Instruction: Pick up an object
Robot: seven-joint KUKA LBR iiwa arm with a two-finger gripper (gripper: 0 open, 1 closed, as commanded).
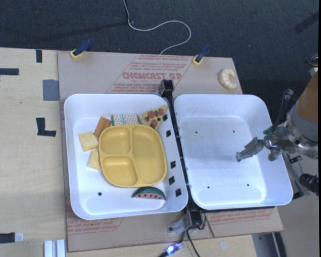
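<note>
A pale wooden surface (21, 159) carries a sheet of printed cardboard (150, 76), and on that sit two shallow white bins side by side, with dark carpet (53, 15) beyond the far edge. The pincer (245, 154) hangs low over the right bin (219, 194), near its right wall, pointing left; whether its tips are apart or together cannot be made out, and nothing is seen between them. Behind it the grey arm (305, 127) reaches in over the bin's right rim.

The things to pick lie in the left bin (75, 197). A yellow divided plate (132, 155) fills its middle. Touching the plate's left edge are two pale crackers (89, 141), with an orange-brown piece (102, 125) just above them. Along the plate's far edge lie a speckled piece (124, 120) and a pizza slice (155, 115). A watermelon slice (148, 194) rests just beside the plate's near edge.

Outside the bins, a pale doughnut-like toy (228, 78) lies on the cardboard's far right corner. Two blue-and-yellow clamps (82, 48) hold the cardboard's far edge, and a thin white cable (166, 25) loops across the carpet.
</note>
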